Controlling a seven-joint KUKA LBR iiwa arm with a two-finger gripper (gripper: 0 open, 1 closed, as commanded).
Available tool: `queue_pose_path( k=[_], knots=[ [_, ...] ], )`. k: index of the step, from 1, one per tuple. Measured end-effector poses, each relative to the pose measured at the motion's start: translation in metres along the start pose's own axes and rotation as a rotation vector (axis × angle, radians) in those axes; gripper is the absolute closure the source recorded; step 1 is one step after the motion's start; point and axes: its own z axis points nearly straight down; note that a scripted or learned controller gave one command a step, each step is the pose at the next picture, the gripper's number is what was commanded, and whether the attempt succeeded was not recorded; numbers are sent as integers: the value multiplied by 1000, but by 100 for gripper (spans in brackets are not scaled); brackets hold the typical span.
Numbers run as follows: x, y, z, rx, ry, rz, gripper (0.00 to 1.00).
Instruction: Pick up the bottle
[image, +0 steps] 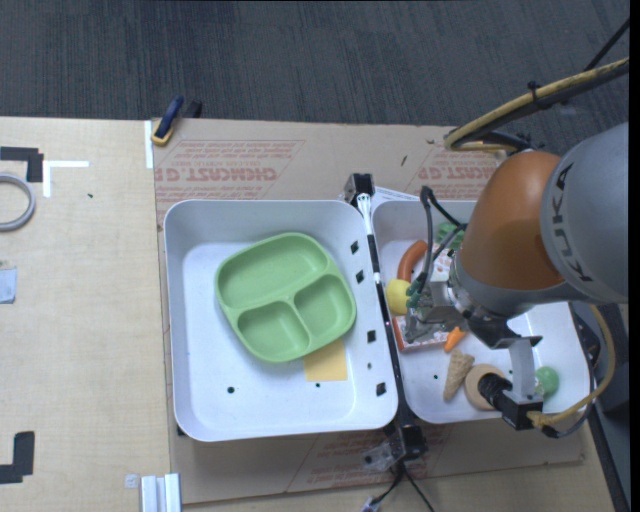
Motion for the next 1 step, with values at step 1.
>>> queue_pose_path(
  k=[1],
  knots=[
    [42,0,0,1,0,55,100]
  ],
)
